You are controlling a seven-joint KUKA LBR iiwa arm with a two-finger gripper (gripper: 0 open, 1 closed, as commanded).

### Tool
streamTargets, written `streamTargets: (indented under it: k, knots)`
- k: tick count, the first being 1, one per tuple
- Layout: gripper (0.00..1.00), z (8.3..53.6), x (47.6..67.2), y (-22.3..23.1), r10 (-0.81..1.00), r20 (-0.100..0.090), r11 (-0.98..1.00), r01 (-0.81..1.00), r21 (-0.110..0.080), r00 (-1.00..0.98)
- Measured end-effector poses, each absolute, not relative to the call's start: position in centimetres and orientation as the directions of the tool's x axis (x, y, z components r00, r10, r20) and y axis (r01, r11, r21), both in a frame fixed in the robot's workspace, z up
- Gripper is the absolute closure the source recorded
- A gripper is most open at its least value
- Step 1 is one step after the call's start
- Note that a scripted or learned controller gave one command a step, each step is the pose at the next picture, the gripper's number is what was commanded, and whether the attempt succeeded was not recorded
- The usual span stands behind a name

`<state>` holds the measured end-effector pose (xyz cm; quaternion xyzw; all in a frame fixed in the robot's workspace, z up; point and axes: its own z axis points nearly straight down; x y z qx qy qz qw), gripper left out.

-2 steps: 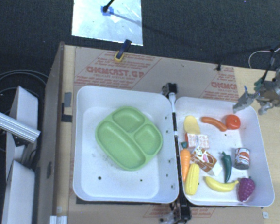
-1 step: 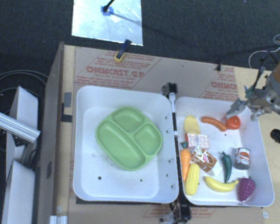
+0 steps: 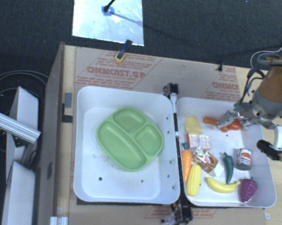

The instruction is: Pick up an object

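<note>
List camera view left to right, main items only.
Green divided plastic plate → orange toy carrot → dark green toy pepper → small red-labelled can → purple toy grape bunch.

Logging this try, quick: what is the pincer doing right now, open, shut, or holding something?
Pincer: down at the orange-red toy in the right bin; open, shut or holding cannot be told.

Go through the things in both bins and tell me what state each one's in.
Green divided plate: flat in the left bin, nothing on it.
Small can: upright, right bin.
Banana: lying flat.
Corn cob: lying by the divider.
Hand: low over an orange-red item, grip unclear.
</note>
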<state>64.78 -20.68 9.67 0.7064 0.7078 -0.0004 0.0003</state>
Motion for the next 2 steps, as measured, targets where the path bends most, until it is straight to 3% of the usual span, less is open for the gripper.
streamTargets:
  k: [1, 2]
  knots:
    - [0.00, 8.9, 66.6, -16.2, 1.000, -0.009, 0.009, 1.000, -0.021, -0.009]
    - [1.00, 10.2, 66.6, -16.4, 1.000, -0.006, 0.006, 1.000, -0.021, -0.006]
